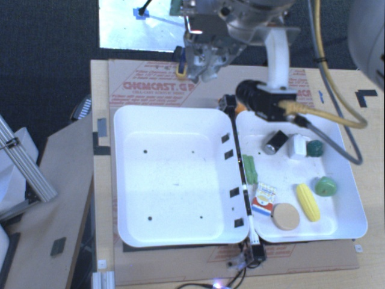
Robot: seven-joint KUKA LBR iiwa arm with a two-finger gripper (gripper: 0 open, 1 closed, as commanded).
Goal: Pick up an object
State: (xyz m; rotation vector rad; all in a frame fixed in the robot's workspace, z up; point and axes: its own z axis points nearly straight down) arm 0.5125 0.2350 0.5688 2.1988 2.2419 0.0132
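Note:
The right bin [352, 212] holds several objects. A small black cylinder [277, 142] lies at the back beside a white block [298, 145] and a dark green piece [314, 148]. Further forward are a light green lump [325, 186], a yellow corn cob [308, 201], a tan disc [286, 216] and a red, white and blue packet [263, 200]. A green strip [249, 168] lies along the bin's left wall. My gripper [195, 68] hangs high over the bench, beyond the far edge of the left bin [129, 161], well away from all the objects.
A clear sheet with red lettering [150, 86] lies under both bins. A black hinged divider [236, 161] joins the bins. A yellow cable [328, 116] crosses above the right bin's far corner. A metal rail [24, 167] leans at the left.

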